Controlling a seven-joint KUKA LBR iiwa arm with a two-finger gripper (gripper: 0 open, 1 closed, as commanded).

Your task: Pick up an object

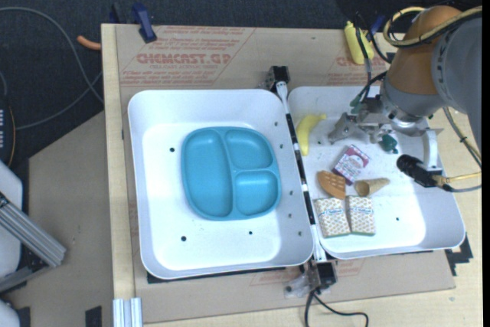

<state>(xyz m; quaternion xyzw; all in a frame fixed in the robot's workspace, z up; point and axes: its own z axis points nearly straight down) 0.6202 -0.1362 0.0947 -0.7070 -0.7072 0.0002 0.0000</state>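
Standing by the bench (191,50), I see the left bin (153,165) with a blue divided plate (230,171) lying flat in its middle, the two smaller compartments on the plate's three o'clock side. The right bin (429,226) sits beside it. In that bin a yellow banana (307,130) lies at about ten o'clock, close against the wall nearest the other bin. Toward seven o'clock an orange-brown pastry (332,184) rests just above two tan cracker squares (334,217), which sit side by side and touching near the bin's front rim. A small red-and-white packet (351,162) lies tilted near the centre, with a tan cone (372,185) just at its five o'clock, lying on its side. A little teal piece (389,140) sits at the packet's two o'clock. The gripper (360,125) hangs over the bin's twelve o'clock part, just beyond the packet and beside the teal piece. I cannot tell how far open it is or whether it has hold of anything. The grey arm (417,65) with its orange band comes in from two o'clock.
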